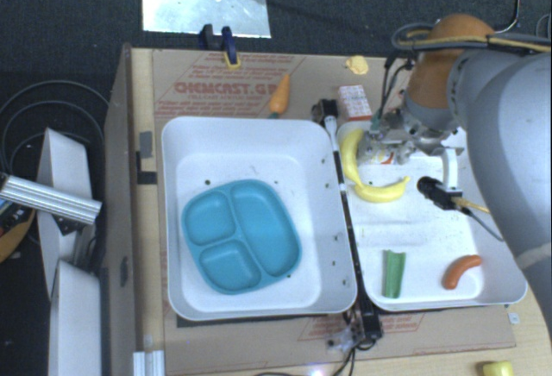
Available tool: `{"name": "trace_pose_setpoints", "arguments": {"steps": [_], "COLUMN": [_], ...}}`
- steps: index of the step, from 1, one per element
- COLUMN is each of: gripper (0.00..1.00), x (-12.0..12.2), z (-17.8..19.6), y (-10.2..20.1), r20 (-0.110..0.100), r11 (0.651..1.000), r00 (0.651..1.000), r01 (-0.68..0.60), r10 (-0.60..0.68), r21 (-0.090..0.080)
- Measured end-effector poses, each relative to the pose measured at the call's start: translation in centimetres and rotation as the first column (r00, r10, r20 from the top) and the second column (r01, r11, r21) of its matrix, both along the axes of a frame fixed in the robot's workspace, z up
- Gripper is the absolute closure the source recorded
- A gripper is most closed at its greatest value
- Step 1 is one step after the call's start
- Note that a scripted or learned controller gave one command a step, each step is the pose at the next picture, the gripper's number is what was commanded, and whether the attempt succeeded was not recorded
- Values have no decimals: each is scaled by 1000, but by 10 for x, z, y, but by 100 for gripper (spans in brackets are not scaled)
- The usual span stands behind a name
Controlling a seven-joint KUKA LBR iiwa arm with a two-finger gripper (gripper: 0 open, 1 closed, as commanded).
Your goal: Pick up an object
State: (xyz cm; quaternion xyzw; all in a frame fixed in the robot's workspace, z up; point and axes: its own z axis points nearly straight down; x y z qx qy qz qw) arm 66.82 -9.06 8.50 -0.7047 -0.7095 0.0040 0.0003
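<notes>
Slippage is the likeliest trouble; the curved yellow plastic banana (pixel 369 180) lies just below the claw (pixel 385 150), near the bin's upper left corner, and its rounded skin could squirt out or be nudged against the wall if the claw closes off-centre. Whether the claw is wide or narrow I cannot tell; nothing is visibly held in it. The grey arm (pixel 500 124) reaches in from the claw's right, orange band (pixel 435 64) above the wrist, pointing steeply down into the right-hand shallow white bin (pixel 496 292); a green stick (pixel 393 272) and an orange sausage-shaped piece (pixel 461 271) lie well below the claw.
</notes>
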Motion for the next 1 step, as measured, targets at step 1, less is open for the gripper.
{"name": "trace_pose_setpoints", "arguments": {"steps": [1], "gripper": [100], "x": [1], "z": [11], "y": [0], "r20": [6], "r11": [1000], "r00": [1000], "r01": [0], "r10": [0], "r21": [0]}}
